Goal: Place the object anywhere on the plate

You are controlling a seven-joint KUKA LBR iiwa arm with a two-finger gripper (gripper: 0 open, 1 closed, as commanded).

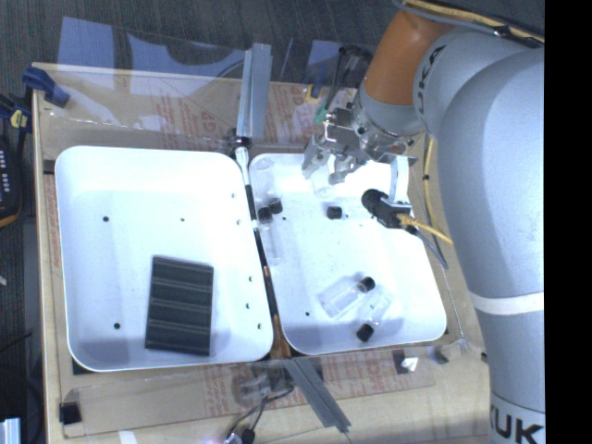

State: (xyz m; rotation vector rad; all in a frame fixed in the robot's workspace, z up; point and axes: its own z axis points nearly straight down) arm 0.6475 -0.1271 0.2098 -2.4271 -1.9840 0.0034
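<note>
White plastic forms both bins, and the dark ribbed plate [180, 305] lies flat in the near half of the left bin [83, 178]. Right of the plate, across the wall between the bins, a clear bottle [344, 296] with a black cap lies on its side in the right bin [421, 289], with a smaller black-capped piece [365, 331] just beside it. Further right of the plate and well beyond it, the gripper [330, 166] hangs over that bin's far end, and whether the claw is open or closed cannot be told.
</note>
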